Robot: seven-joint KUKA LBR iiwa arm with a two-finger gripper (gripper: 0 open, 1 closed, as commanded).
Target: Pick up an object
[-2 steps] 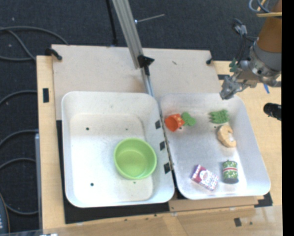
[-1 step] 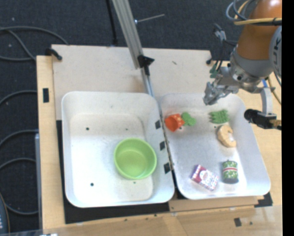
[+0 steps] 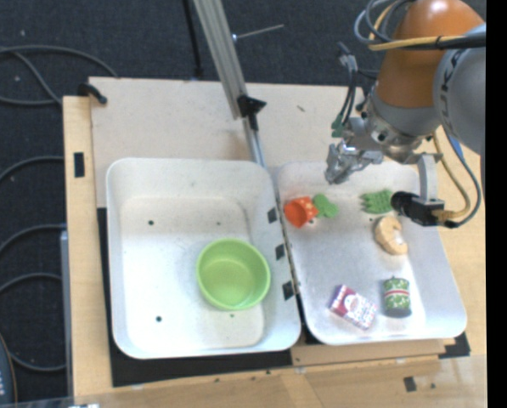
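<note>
two white bins are seen on the worktop (image 3: 83,228). nearest the viewer from the tool (image 3: 338,170), a pink box (image 3: 352,306) and green can (image 3: 397,296) are found; closer in, an orange toy (image 3: 301,212). nothing is gripped; whether the tool is wide or narrow cannot be told.

The grey arm (image 3: 457,83) with its orange band reaches in from the right, wrist bent downward and leftward. Its metal two-finger gripper (image 3: 336,170) points down; the tips look close together, though the view is too coarse to be sure.
</note>
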